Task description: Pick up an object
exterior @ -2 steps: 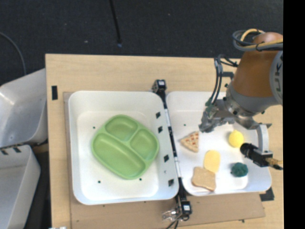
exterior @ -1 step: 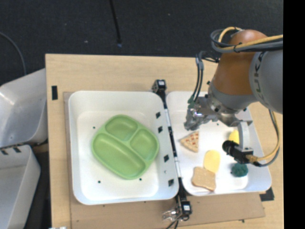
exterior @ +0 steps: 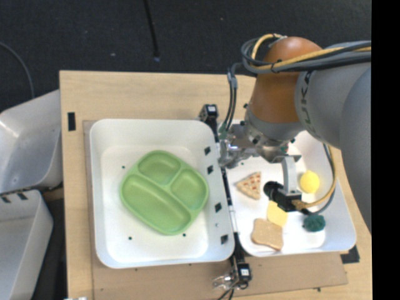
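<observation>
We see a green plate [exterior: 164, 191] in the left bin [exterior: 112, 230], right bin [exterior: 342, 225] holding pizza slice [exterior: 251, 184], toast [exterior: 267, 234], yellow block [exterior: 277, 215], yellow ball [exterior: 309, 182], dark green piece [exterior: 314, 222], gripper [exterior: 234, 150] over its left edge near the pizza slice, how far open we cannot tell

A green divided plate [exterior: 164, 192] lies in the left white bin [exterior: 100, 233] on the bench [exterior: 137, 92].

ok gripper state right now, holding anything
gripper: cannot be told, open or closed; it is at the right bin's left edge, beside the pizza slice
</observation>
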{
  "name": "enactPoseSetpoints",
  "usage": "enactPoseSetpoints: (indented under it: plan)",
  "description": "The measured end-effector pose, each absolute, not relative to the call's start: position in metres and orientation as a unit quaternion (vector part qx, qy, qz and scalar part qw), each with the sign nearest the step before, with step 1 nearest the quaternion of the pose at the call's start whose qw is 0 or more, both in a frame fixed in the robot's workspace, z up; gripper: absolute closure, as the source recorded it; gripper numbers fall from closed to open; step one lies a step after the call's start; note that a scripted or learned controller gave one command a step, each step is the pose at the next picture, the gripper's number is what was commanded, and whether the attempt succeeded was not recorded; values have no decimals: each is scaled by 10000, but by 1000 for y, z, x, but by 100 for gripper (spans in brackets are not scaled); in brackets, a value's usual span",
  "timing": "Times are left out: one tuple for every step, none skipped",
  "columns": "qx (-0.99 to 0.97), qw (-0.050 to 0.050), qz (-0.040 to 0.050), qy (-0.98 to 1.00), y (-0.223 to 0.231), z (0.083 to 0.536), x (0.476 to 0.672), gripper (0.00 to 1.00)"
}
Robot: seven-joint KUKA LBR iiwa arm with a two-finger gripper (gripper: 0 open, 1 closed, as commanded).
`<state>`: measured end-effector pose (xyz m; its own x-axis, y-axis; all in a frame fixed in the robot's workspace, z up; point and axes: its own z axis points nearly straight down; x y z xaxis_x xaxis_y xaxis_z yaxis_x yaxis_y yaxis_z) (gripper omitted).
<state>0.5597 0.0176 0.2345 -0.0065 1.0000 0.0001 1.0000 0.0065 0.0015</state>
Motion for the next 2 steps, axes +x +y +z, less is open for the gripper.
enactPoseSetpoints:
  plan:
    - [7049,2,3,7093,66,228,569,100]
    - [7064,2,-1,7079,63,228,569,0]
